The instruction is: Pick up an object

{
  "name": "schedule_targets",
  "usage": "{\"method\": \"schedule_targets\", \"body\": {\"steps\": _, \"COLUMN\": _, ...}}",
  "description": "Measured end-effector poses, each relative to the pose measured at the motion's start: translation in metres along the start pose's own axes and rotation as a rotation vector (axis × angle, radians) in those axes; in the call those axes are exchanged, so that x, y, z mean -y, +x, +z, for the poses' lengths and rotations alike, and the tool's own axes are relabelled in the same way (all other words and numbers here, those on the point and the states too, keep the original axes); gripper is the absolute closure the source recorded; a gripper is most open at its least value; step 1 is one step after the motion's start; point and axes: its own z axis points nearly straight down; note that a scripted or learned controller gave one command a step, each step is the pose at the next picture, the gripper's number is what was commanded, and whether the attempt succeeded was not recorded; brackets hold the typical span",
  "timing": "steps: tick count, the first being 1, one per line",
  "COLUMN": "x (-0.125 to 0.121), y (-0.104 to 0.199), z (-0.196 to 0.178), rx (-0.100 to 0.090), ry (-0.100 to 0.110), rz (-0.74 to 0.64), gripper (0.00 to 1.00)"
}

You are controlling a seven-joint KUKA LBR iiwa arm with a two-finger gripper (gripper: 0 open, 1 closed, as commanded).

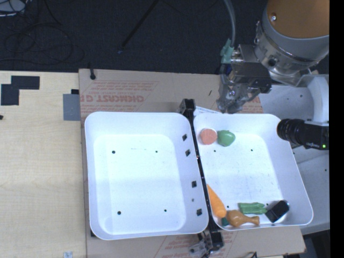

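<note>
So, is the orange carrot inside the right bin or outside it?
Inside. The carrot lies on the right bin's floor, against its left wall near the front corner.

2 white bins (137, 227); in the right 1, a pink ball (208, 136), green ball (226, 138), orange carrot (215, 201), green strip (251, 208), black block (277, 211).

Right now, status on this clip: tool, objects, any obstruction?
Tool above right bin's far rim, nothing seen in it. Pink piece and green piece just below it. Carrot, other items at near edge. No obstruction seen.
</note>
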Motion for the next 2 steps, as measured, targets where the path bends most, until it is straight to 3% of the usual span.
{"method": "schedule_targets", "body": {"steps": 1, "x": -0.063, "y": 0.024, "z": 0.003, "rx": 0.001, "ry": 0.002, "rz": -0.005, "gripper": 1.0}}
{"method": "schedule_targets", "body": {"steps": 2, "x": -0.007, "y": -0.025, "z": 0.0, "rx": 0.0, "ry": -0.001, "rz": 0.002, "gripper": 1.0}}
